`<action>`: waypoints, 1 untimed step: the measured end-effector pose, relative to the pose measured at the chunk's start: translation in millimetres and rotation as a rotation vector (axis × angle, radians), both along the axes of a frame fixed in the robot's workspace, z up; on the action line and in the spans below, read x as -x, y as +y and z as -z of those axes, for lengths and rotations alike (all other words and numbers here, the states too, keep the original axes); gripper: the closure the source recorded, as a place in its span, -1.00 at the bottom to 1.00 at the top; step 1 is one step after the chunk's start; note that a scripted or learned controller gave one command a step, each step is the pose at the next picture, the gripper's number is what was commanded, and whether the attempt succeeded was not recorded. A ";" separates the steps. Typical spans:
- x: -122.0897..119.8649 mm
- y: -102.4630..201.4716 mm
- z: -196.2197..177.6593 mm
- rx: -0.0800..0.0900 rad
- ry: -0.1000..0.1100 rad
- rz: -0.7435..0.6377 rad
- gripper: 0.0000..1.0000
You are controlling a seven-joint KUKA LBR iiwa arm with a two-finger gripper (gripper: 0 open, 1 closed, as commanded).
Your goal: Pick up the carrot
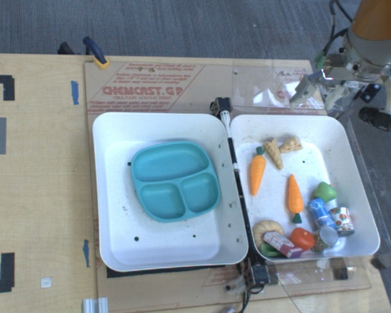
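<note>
- Gripper (311, 83) hangs beyond the right bin's (360, 175) far rim, fingers spread, gripping nothing.
- Two carrots lie in that bin: one (257, 173) beside the left wall, one (294, 195) mid-bin, bare floor between them.
- One teal divided plate (174, 179) sits in the left bin (111, 194).

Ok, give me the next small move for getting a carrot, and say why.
Probably bring the gripper down and leftward over the right white bin, toward the orange toy carrot with the green top near the bin's left wall. The gripper sits beyond the bin's far rim, holding nothing, and this carrot lies apart from the other items, while the second orange carrot lies closer to the clutter.
</note>
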State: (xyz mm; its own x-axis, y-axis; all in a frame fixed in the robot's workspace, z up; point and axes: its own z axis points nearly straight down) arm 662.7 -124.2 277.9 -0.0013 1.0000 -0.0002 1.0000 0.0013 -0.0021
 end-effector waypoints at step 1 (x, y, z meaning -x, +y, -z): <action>52.9 22.0 107.7 -0.002 0.008 -0.106 -1.00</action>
